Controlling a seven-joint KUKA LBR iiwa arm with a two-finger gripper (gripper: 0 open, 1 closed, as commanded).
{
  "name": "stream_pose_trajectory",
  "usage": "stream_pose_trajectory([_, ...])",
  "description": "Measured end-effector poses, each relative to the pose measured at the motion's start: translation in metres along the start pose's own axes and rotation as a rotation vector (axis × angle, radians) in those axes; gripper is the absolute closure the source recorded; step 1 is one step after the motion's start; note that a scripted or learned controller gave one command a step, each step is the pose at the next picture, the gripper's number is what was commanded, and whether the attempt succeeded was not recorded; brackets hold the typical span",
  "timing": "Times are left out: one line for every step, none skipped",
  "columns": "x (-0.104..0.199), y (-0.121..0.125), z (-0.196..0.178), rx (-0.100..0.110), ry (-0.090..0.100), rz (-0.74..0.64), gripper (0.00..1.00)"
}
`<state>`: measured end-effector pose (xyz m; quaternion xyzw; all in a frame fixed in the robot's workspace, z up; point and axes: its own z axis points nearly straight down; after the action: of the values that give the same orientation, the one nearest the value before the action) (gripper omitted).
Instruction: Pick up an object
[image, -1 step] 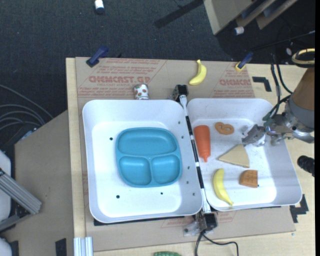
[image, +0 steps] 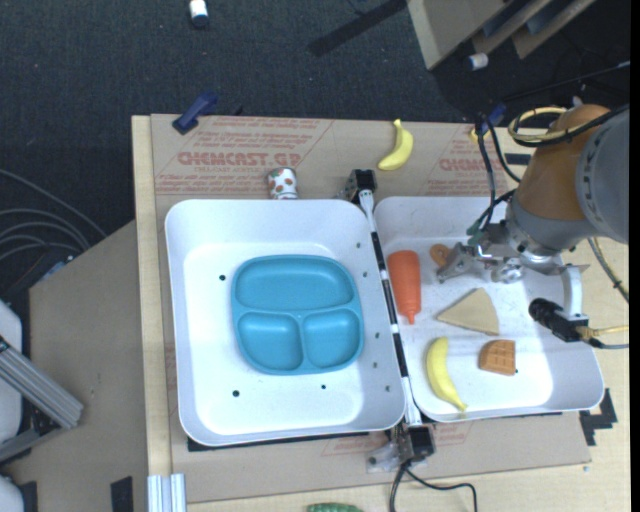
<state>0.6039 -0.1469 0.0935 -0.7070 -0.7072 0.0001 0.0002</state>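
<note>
Gripper low in right bin, fingers' gap impossible to judge from above. Small brown piece just left of it, near bin's back. Orange carrot along left wall; tan wedge close below gripper; banana and waffle piece nearer front. Blue divided plate sits in left bin. Second banana on bench behind bins.

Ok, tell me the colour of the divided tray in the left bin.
Light blue tray, seen in the camera view.
</note>
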Motion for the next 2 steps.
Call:
stream_pose_trajectory([0.048, 0.063, 0.009, -0.001, 0.0, -0.001, 0.0])
stream_pose_trajectory([0.048, 0.063, -0.002, -0.003, -0.002, -0.002, 1.0])
